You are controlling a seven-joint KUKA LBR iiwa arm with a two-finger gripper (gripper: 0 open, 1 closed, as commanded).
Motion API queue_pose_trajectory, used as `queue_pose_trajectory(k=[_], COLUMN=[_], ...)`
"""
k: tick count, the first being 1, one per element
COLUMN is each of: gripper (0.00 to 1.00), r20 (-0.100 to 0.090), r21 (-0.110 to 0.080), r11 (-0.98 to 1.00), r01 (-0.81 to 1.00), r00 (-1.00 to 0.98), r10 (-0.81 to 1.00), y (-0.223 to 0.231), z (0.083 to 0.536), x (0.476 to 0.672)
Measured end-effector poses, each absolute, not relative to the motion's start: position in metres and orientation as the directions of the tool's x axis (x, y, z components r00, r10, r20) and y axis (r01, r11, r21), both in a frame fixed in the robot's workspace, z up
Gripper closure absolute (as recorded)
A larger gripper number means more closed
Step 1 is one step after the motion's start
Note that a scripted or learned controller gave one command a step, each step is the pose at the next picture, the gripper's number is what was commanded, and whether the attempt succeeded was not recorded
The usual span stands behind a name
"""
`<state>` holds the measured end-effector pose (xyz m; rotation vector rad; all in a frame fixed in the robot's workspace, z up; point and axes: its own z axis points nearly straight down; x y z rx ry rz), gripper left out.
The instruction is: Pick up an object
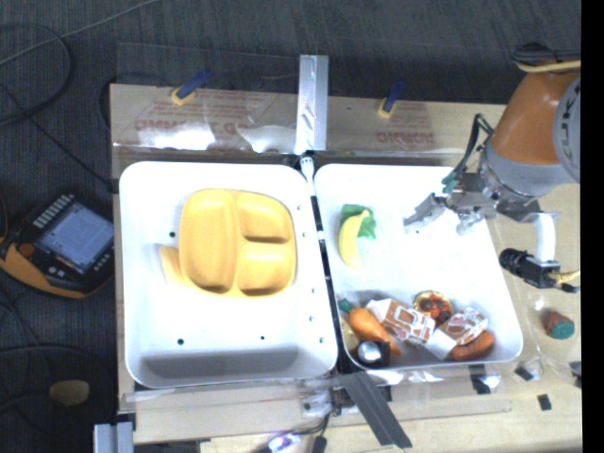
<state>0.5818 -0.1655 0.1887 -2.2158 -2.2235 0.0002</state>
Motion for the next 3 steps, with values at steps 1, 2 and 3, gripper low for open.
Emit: queue_pose_trajectory(k=[1,2,3], gripper=[0.00,0.00,1.00], r20=[-0.005,-0.004,-0.008], r21=[0.010,0.008,0.009], r11=[0.137,0.140,0.141], r01=[0.991,0.990,0.990], r00=[-0.137,-0.140,-0.141], r10=[0.991,0.990,0.990], y=[-0.116,-0.099,-0.100], z=[0.089,0.088,0.100], x=[0.625,0.671,0.672])
